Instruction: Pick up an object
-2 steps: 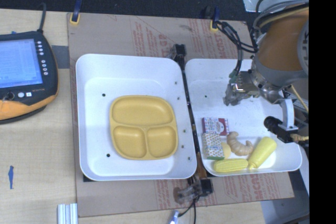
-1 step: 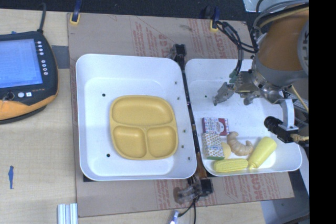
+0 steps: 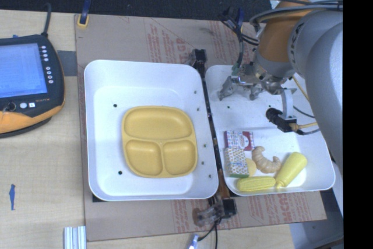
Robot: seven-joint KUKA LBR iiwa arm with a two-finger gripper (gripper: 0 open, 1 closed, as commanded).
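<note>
My gripper point(image 3: 238, 94) hangs over the far left part of the right bin point(image 3: 308, 185), with its fingers spread open and nothing between them. Along that bin's near side lie several small items: a red, white and green packet point(image 3: 237, 152), a beige curled piece point(image 3: 265, 161), a yellow corn cob point(image 3: 256, 185) and a yellow bottle-shaped toy point(image 3: 291, 168). All of them lie well in front of the gripper, apart from it. A yellow divided plate point(image 3: 158, 140) rests in the left bin point(image 3: 100, 125).
The grey arm with its orange band point(image 3: 285, 26) fills the upper right, and a black cable part point(image 3: 281, 119) hangs over the right bin. A teach pendant point(image 3: 26, 81) lies on the bench at the far left. Brown cardboard lies under both bins.
</note>
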